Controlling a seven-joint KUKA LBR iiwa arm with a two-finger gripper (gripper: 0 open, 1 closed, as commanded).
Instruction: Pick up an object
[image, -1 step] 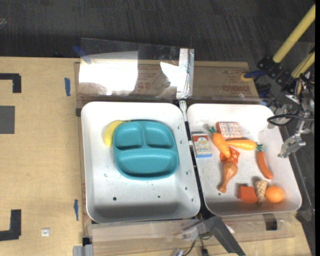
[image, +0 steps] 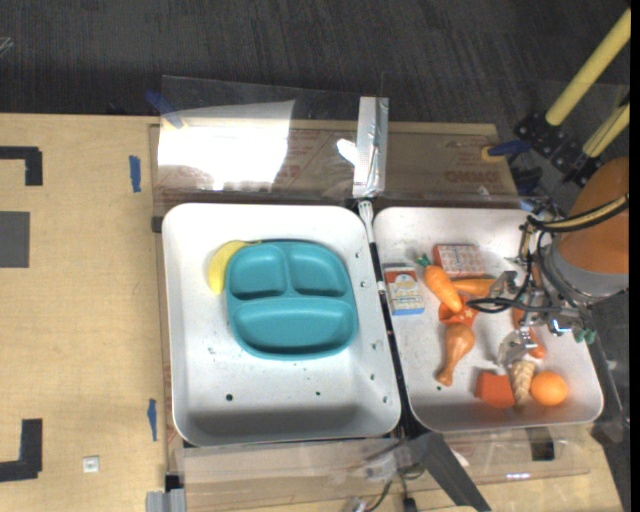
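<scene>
The right bin (image: 420, 415) holds several toy foods. A carrot (image: 443, 288) lies beside a small white and red carton (image: 404, 290), with a red patterned box (image: 458, 258) behind it. A tan drumstick (image: 455, 350) lies in the middle. At the front right are an orange-red block (image: 494, 388), a beige ribbed cone-like piece (image: 523, 381) and an orange ball (image: 549, 388). My gripper (image: 522, 345) hangs low over the right side of this bin, just above the beige piece and beside the ball. Nothing is visibly held.
The left bin (image: 190, 380) carries a teal divided plate (image: 290, 298) with a yellow object (image: 219, 263) partly under its left edge. A clear plastic sheet and a taped divider (image: 371, 140) stand behind the bins. Cables and the arm body (image: 600, 230) crowd the right bin's far-right edge.
</scene>
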